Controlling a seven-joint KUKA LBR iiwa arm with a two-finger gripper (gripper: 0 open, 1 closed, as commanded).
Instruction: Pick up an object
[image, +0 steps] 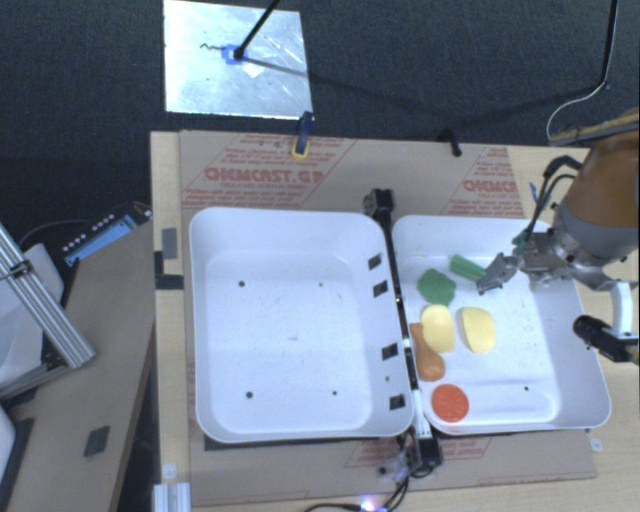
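Two shallow white bins sit side by side on a cardboard-topped bench: the left bin (285, 330) and the right bin (570, 400), which holds everything. One arm (605, 195), grey with an orange band, comes in from the right. I count six small pieces in the right bin: a round green piece (436, 288), a small green block (466, 267), two pale yellow lumps ( (437, 328) and (477, 329)), an orange carrot-shaped piece (426, 356) and a red disc (450, 403). The gripper (493, 276) hangs over the bin's upper part, its tip just beside the green block, right of it, with the yellow lumps below. Can't tell how far it's open, and nothing visibly sits in it. Beyond the bench there's dark carpet with a shiny metal sheet (238, 58).
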